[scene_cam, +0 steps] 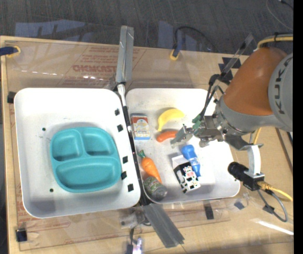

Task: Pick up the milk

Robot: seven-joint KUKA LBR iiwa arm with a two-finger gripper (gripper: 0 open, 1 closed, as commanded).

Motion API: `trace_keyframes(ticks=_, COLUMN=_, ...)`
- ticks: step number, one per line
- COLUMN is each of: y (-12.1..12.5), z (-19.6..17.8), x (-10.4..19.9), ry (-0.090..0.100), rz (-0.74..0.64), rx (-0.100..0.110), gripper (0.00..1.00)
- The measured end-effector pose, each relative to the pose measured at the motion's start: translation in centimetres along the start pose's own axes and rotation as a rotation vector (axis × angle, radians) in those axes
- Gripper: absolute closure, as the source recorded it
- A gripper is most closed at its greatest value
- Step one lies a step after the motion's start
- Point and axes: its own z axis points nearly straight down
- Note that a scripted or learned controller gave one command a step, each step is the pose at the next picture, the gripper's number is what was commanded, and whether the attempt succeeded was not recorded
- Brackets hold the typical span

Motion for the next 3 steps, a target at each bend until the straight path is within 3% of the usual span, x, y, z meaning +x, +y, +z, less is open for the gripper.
trace_keyframes(ticks=1, y=-1.8, z=5.2, x=-2.8, ry=0.000, rz=-0.211, rx=-0.001, gripper=0.00)
trace_keyframes(ticks=2, y=-1.2, z=12.9, x=-5.7, ry=-0.008, rz=0.179, rx=-0.026, gripper=0.00)
trace_keyframes(ticks=3, y=-1.0, z=12.3, x=-5.5, ry=-0.005, rz=0.170, rx=-0.020, gripper=1.00)
